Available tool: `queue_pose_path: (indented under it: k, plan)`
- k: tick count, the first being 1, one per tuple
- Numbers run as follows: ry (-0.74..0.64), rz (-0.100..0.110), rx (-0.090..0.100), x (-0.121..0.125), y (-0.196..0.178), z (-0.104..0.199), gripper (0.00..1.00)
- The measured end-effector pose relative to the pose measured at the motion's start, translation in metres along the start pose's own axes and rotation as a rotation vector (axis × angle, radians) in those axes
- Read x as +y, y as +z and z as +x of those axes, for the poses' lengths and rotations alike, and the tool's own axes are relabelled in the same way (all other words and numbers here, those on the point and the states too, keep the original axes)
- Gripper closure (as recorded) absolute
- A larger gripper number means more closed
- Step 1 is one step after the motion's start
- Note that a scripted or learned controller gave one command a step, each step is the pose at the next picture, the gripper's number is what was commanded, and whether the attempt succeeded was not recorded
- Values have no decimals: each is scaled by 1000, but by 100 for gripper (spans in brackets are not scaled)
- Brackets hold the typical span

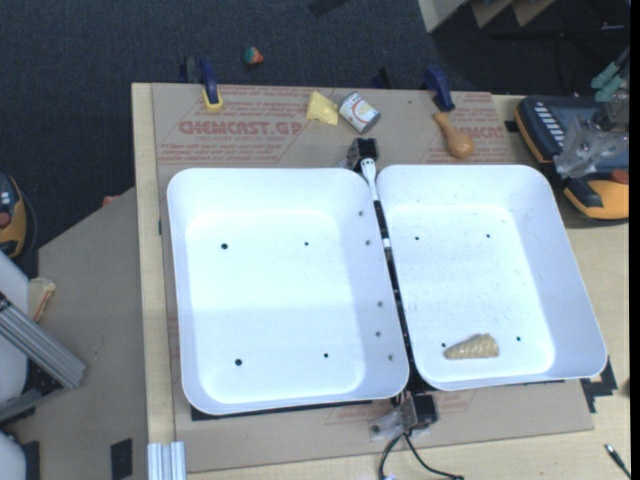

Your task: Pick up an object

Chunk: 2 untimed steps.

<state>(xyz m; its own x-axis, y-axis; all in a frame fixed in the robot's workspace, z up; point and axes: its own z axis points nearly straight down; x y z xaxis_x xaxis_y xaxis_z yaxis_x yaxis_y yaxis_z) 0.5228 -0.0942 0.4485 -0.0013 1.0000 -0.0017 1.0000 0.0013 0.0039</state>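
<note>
I judge the pick not yet begun: the one candidate, a tan, rough-textured cone-shaped object (471, 347), lies flat on the floor of the right bin (560, 258), near its front wall, untouched. The jaws' state I cannot tell. Both bins are shallow, smooth white plastic with rounded corners; the left bin (190, 268) adjoins the right bin's inner wall.
</note>
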Motion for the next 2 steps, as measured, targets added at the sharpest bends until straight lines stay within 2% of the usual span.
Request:
queue_pose_path:
  k: [1, 2]
  plan:
    - [4, 19, 4, -47, 117, -7, 100]
    - [-17, 0, 6, -44, 76, 190, 100]
